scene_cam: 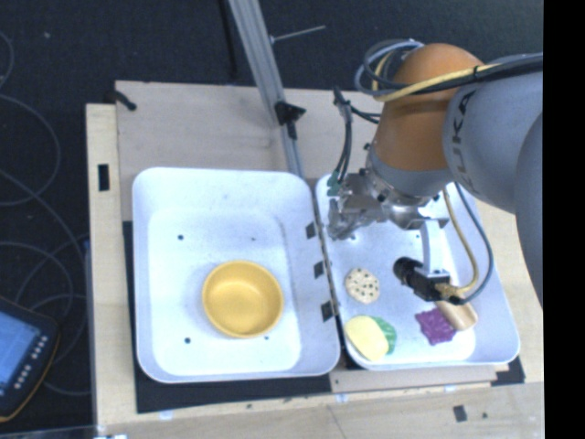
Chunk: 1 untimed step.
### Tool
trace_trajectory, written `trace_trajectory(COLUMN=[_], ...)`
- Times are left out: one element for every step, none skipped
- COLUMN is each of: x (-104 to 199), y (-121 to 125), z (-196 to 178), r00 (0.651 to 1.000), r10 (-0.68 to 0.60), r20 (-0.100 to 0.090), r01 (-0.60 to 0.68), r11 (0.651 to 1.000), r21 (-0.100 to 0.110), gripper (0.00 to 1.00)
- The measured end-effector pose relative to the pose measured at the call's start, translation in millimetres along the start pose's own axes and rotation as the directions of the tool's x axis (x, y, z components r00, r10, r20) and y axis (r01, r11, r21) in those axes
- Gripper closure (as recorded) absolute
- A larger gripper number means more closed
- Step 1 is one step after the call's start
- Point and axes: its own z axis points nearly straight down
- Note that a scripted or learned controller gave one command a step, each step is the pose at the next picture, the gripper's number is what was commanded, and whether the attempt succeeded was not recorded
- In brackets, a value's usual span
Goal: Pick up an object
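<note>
Hovering over the right bin [494,341], the gripper [343,219] is shown; its finger state cannot be told. Nothing is seen lifted: 4 objects remain, including the cookie [363,285].

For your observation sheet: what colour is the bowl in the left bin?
Yellow bowl, seen in the camera view.

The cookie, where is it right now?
In the camera view the cookie lies in the right bin, near its left wall, just above the yellow-green piece and below the gripper.
</note>
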Motion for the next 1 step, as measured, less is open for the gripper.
trace_trajectory(x=[48.0], y=[-15.6], z=[12.2], r00=[1.0], r10=[0.0], r20=[0.0], r01=[0.0], r11=[1.0], r21=[0.001], gripper=[1.0])
